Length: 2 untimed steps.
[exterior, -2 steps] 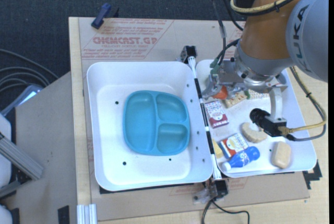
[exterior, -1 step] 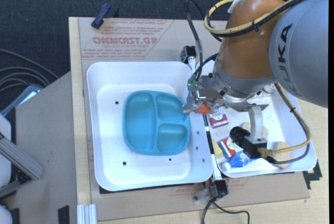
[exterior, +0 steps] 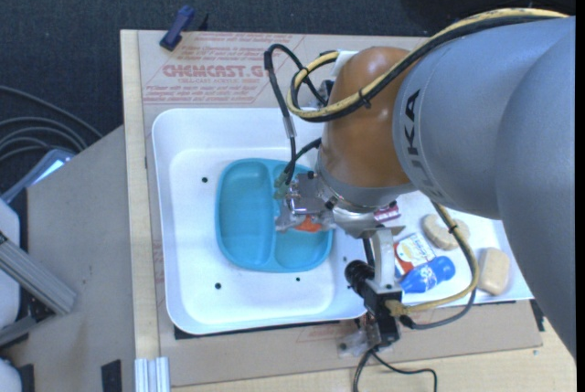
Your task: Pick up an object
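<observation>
Dark carpet surrounds a wooden tabletop (exterior: 210,61) bearing two shallow white bins; the left bin (exterior: 183,226) holds a blue divided tray (exterior: 247,217), the right bin (exterior: 512,290) a blue-and-white packet (exterior: 428,274) and two pale beige lumps (exterior: 494,270). From the right the grey arm (exterior: 484,116) with its orange band reaches down over the left bin; the gripper (exterior: 297,212) sits low at the tray's right edge, by its divider. A small orange-red object (exterior: 313,223) shows just beside and partly under the gripper, slightly to its right; whether it lies between the fingers cannot be told, nor how far apart they stand. Judging from this, the object lies almost directly below, so the coming move turns on a small rightward correction.
</observation>
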Tool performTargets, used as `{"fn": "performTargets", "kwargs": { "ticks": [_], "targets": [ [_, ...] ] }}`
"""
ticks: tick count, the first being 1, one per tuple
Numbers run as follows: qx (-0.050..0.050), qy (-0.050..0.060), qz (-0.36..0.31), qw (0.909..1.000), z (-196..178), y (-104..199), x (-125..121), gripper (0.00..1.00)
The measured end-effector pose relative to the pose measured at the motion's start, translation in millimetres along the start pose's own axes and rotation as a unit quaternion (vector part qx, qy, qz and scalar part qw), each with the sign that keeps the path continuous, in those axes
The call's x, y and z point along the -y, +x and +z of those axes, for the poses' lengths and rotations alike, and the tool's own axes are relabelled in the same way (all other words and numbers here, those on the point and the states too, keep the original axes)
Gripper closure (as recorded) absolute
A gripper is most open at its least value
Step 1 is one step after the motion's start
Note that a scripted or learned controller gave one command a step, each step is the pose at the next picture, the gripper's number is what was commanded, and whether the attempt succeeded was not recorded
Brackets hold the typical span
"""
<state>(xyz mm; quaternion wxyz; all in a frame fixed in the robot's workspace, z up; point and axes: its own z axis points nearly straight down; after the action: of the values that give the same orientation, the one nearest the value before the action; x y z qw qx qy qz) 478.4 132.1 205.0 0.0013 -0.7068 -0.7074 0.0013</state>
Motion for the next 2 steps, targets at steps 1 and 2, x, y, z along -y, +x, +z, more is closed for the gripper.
{"fn": "performTargets", "kwargs": {
  "ticks": [1,2],
  "targets": [
    [0.0,-0.002,0.001,1.0,24.0,2.5,-63.1,1.0],
    [0.0,-0.002,0.001,1.0,-19.8,-33.0,-109.3,1.0]
  ]
}}
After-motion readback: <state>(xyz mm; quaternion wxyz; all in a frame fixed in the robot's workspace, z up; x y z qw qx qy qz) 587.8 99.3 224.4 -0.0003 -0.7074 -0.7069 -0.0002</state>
